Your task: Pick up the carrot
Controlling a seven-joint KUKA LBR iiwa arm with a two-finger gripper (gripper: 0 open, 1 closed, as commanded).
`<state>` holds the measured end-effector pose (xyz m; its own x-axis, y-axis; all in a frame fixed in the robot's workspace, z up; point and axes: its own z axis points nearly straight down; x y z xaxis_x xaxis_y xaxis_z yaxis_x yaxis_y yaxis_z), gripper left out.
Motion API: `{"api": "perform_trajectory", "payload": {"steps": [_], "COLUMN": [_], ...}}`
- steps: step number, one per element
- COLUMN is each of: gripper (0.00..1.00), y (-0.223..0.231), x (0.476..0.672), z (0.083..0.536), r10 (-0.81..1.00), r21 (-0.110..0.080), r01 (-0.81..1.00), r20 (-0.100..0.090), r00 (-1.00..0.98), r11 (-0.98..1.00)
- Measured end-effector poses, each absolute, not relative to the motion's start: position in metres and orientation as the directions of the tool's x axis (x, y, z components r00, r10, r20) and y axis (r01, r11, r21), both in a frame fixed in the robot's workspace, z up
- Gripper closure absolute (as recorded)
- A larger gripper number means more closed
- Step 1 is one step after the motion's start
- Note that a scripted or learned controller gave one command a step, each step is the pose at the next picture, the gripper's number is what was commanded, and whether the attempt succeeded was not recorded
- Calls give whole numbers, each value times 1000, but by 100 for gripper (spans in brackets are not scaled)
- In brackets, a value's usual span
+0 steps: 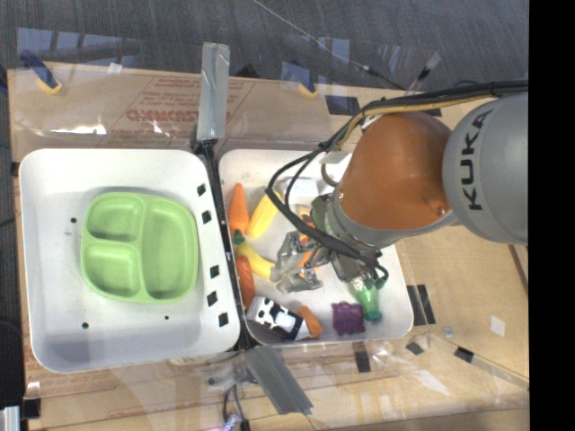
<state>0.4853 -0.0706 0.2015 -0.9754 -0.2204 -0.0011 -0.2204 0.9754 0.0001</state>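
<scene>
Orange carrot (237,206) lies in right bin (395,323), upper-left part, close to the divider, green stub end pointing toward bottom of view. Yellow banana-like piece (261,215) just beside it on its right; 2nd yellow piece (257,263) below. Another orange veg (246,283) along left wall lower down. Gripper (298,266) hangs over bin centre, right of carrot & apart from it; metal fingers look parted w/ nothing btwn them. Black/white toy (273,319) at bin's front, small orange piece (309,321) next to it, purple item (348,317) & green item (368,300) to the right. Left bin (45,268) holds green divided plate (141,247).
</scene>
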Motion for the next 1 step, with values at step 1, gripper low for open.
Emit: {"api": "perform_trajectory", "payload": {"steps": [1], "gripper": [100], "y": [-47], "x": [565], "z": [246], "r10": [-253], "r21": [-2], "r01": [-253], "r20": [-6], "r00": [-967], "r11": [967]}}
